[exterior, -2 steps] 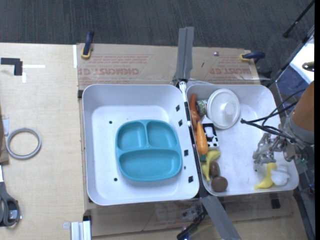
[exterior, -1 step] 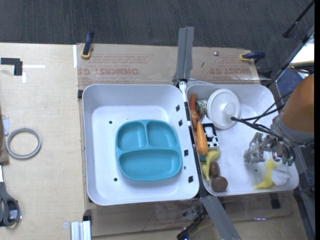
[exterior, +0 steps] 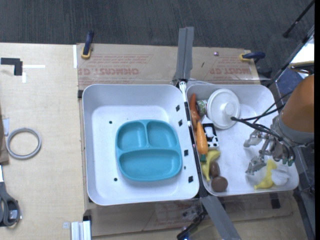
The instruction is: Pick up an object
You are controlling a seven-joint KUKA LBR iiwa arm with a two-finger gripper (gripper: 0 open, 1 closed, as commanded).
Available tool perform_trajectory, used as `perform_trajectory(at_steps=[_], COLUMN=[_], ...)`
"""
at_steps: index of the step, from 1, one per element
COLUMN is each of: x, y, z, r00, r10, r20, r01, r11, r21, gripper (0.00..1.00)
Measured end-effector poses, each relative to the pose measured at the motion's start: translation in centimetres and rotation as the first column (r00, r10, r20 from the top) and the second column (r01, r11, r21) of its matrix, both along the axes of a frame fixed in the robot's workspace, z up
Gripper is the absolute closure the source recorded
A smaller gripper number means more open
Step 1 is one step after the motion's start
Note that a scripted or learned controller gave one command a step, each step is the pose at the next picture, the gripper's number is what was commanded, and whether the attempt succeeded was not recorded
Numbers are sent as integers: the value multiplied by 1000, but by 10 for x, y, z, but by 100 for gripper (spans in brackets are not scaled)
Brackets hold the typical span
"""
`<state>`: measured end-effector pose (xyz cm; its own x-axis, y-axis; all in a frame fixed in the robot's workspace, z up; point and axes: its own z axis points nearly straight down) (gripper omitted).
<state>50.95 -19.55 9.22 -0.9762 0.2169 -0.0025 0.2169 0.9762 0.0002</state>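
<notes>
Poised low in the right bin, gripper beside yellow toy; jaws spread, evidently for grasping it.

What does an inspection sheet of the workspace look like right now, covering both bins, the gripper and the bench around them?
Surface: two white bins side by side; left bin holds a blue divided plate.
Job's things: right bin holds a white bowl, carrot, banana, brown items, yellow piece.
Clutter: tape roll and scissors on the bench.
Gripper: over the right bin, beside the yellow piece.
Cables: black cables at the arm.
Surroundings: cardboard, clamps.
</notes>
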Motion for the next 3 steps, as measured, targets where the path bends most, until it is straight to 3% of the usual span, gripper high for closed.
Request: perform_trajectory(at_steps=[1,2,3], x=[14,27,-9], y=[92,-20,-26], z=[-1,14,0], r00=[991,996,987], r10=[-134,92,-161], r20=[-1,2,-1], r01=[134,-92,161], r11=[991,996,987], r21=[1,-1,0], gripper=[0,0,0])
